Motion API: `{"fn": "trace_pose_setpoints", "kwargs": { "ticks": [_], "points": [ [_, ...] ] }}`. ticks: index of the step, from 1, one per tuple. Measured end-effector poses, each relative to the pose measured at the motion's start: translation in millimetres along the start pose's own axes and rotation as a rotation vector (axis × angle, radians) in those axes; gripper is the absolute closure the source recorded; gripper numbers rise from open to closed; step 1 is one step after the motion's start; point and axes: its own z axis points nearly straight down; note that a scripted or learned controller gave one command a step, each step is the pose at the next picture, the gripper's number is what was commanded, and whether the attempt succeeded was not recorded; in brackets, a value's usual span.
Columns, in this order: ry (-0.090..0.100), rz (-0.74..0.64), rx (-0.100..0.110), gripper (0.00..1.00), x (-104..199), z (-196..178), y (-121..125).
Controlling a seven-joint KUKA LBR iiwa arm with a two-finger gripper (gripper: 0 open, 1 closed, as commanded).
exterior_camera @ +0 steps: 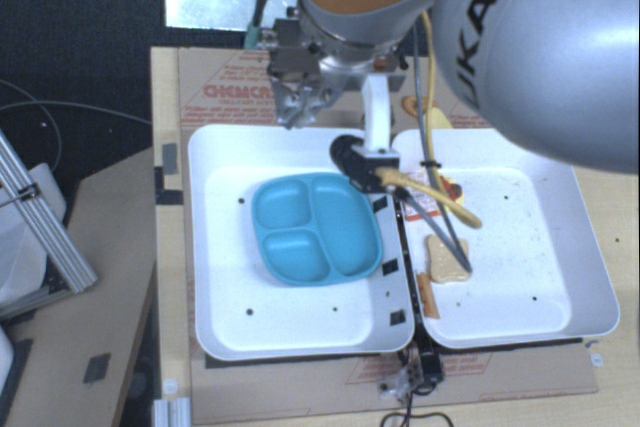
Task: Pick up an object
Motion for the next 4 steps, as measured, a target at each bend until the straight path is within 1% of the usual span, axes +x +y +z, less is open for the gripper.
{"fn": "trace_pose_setpoints", "kwargs": {
  "ticks": [1,2,3,4],
  "points": [
    [-0.004,0.017,-0.008,1.00,-95.1,-15.0,86.7],
    [-0.001,0.003,0.000,1.00,-65.5,-1.1,42.3],
    [-0.004,0.003,0.008,1.00,-28.6,130.4,93.3],
    [-0.004,0.013,-0.004,1.00,-89.0,122.2,110.2]
  ]
}}
